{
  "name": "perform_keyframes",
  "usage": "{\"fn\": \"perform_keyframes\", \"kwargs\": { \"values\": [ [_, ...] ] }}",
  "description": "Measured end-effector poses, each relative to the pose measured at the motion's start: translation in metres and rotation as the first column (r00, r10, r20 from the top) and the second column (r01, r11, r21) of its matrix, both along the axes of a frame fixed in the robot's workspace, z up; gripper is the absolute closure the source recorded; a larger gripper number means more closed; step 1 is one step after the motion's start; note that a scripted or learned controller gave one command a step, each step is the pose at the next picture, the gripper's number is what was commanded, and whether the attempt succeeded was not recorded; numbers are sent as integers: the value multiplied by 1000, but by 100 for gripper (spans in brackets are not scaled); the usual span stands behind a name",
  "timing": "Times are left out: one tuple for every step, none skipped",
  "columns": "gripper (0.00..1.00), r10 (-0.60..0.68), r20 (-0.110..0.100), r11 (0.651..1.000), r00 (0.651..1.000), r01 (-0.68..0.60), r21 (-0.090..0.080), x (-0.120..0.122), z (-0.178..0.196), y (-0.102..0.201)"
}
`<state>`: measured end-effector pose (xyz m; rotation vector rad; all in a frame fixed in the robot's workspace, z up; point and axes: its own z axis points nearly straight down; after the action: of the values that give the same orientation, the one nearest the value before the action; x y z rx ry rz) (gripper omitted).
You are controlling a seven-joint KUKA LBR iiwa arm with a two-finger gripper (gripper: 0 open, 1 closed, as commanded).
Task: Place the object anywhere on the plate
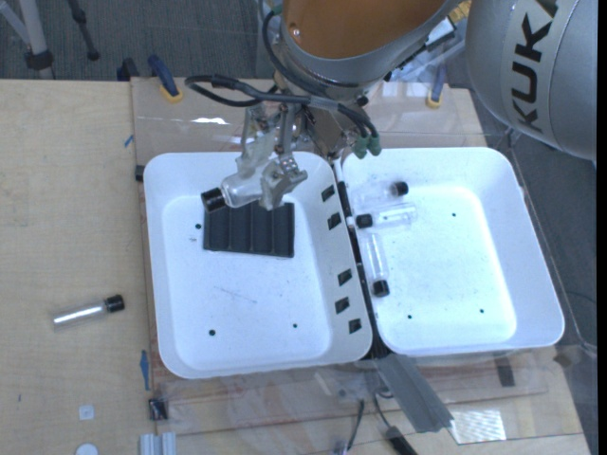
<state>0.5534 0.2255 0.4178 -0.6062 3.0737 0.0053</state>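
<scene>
A black ridged plate [250,229] lies in the upper part of the left bin [190,349]. My gripper [266,176] hangs just above the plate's far edge, under the orange band of the arm. It is shut on a clear vial [230,193] with a black cap, held nearly level with the cap pointing left. The cap end sticks out over the plate's top-left corner. Whether the vial touches the plate I cannot tell.
The right bin [531,254] holds two more clear vials [391,218] [374,260] with black caps and a loose black cap [399,189]. Another vial [87,311] lies on the wooden bench left of the bins. Black clips run along the divider [343,254] between the bins.
</scene>
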Motion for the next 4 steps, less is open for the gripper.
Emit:
{"fn": "perform_keyframes", "kwargs": {
  "values": [
    [100, -457, -8, 890, 890, 457, -5, -6, -51, 0],
    [100, -1, 0, 1000, 1000, 1, 0, -1, 6, 0],
    [100, 273, -6, 962, 962, -273, -3, -19, -66, 0],
    [100, 784, -6, 621, 621, -784, -3, 12, -137, -9]
  ]
}}
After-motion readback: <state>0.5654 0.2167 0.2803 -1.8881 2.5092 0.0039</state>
